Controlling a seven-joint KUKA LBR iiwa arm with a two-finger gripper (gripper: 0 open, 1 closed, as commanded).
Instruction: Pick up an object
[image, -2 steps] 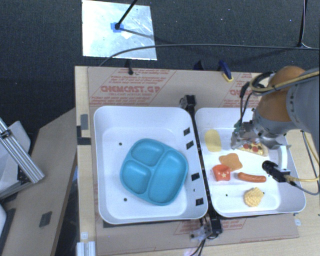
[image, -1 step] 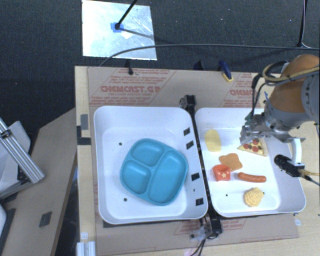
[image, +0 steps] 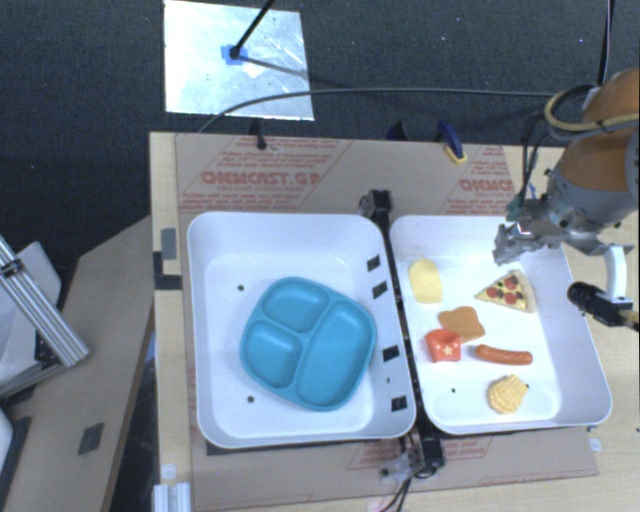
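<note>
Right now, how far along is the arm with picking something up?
Done: the gripper has reached the right bin, hanging just above the pizza slice. In hand: nothing visible between its fingers. Left: the grasp and lift. The pizza slice, yellow piece, sausage and corn all lie on the bin floor.

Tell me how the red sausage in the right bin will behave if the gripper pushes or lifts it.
The sausage is long, thin and rounded, so a sideways push would probably roll it across the right bin. It looks like smooth, glossy plastic, likely light and stiff, and may slip from the fingers. It lies apart from the corn, leaving some room around it.
</note>
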